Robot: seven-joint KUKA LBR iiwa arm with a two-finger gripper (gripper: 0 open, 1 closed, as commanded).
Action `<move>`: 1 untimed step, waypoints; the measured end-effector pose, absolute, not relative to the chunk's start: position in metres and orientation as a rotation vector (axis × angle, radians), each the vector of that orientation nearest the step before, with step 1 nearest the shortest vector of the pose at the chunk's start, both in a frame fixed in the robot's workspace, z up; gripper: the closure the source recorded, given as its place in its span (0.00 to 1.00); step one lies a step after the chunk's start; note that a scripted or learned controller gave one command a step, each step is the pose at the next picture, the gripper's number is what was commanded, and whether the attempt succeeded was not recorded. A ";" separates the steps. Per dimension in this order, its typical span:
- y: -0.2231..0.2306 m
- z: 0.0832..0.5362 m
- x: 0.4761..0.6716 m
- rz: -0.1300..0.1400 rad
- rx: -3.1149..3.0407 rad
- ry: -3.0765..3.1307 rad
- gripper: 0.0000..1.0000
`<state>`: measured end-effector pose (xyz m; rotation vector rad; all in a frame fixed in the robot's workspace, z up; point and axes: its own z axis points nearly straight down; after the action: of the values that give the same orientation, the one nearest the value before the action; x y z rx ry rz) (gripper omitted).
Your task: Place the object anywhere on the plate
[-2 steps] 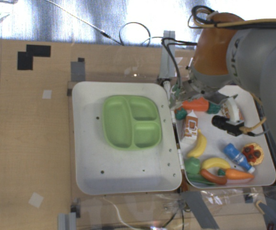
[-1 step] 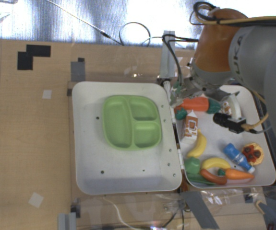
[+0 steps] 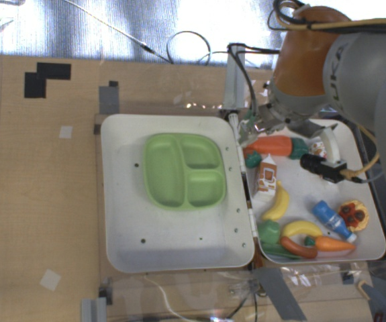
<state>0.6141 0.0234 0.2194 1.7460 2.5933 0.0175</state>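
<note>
Hovering at the right bin's point(image 3: 374, 243) far left corner, claw point(image 3: 254, 127) is hanging over a carrot point(image 3: 270, 145); its state I cannot tell. Carrot is looking light, stiff, slippery; best gripped mid-body. Plate point(image 3: 183, 170) is waiting mid left bin point(image 3: 125, 247).

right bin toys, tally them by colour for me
Counting what the arm leaves in sight:
yellow: 2, the bananas
orange: 2, the carrots
blue: 1, the bottle
white: 1, the carton
green: 1, the pepper
red: 1, the sausage
red and yellow: 1, the pizza
Total: 9
</note>
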 end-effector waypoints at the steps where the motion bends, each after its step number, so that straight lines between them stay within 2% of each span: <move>1: 0.024 0.231 0.616 0.022 1.736 2.595 1.00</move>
<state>0.6156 0.0239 0.2309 1.7365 2.5948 0.0219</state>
